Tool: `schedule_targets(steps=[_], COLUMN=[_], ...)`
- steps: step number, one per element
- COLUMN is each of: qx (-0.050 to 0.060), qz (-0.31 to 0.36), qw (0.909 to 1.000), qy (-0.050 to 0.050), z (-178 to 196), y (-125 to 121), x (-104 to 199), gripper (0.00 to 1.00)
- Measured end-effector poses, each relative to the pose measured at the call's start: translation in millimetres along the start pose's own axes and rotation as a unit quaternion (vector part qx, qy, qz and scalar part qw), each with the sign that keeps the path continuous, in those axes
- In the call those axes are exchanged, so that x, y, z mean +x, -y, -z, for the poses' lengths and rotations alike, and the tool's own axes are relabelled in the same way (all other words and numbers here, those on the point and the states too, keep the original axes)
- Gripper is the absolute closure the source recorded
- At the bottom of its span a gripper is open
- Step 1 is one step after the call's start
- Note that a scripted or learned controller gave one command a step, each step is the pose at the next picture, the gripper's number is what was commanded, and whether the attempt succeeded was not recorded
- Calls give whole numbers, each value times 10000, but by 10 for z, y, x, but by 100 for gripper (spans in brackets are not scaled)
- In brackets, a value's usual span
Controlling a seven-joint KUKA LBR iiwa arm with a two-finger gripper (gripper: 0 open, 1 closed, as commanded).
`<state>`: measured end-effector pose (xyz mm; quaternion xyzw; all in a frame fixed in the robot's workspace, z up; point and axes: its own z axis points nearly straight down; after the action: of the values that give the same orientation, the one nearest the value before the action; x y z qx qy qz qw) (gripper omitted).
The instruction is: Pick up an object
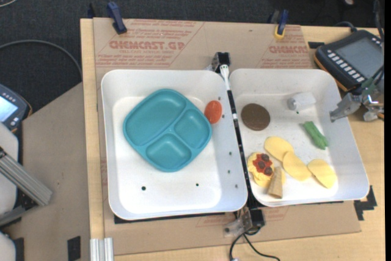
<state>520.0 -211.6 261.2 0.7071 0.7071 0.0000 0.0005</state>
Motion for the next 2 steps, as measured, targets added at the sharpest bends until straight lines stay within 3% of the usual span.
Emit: schedule_targets(steps=[1,2], qx=[73,1], qz=[12,0], qw=[9999,10000], qy=[-70,-11], z=[-1647,-1467], y=[275,240], x=[-73,-107], gripper=[0,100])
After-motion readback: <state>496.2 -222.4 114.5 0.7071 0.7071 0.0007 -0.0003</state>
